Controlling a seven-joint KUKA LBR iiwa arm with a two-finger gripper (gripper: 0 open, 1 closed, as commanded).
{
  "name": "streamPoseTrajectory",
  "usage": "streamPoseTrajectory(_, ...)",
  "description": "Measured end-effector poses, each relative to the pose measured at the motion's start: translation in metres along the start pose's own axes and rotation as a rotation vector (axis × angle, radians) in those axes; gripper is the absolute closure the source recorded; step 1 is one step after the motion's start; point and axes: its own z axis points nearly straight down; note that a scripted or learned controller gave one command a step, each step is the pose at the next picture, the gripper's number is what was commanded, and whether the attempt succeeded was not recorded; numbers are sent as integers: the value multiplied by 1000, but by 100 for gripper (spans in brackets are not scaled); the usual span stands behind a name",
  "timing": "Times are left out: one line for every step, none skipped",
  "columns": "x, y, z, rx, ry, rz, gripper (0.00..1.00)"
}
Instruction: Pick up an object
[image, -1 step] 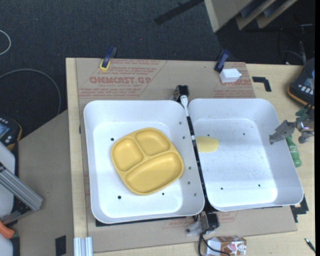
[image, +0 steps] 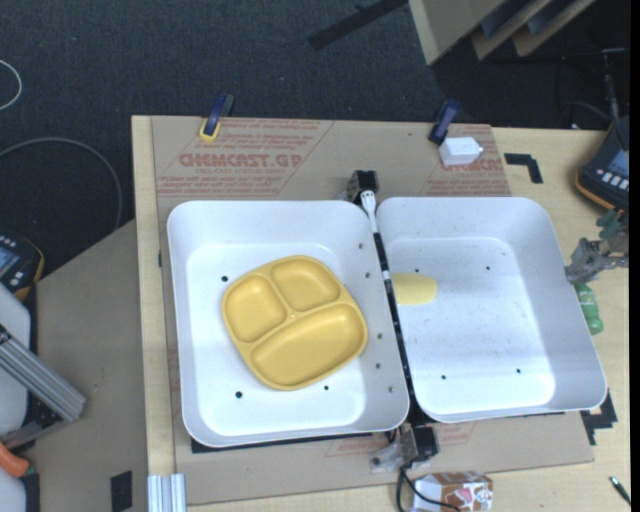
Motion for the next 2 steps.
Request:
streamPoseTrajectory(119, -16, -19, 6, 4, -3, 100)
streamPoseTrajectory(190, -34, -27, 6, 4, -4, 100)
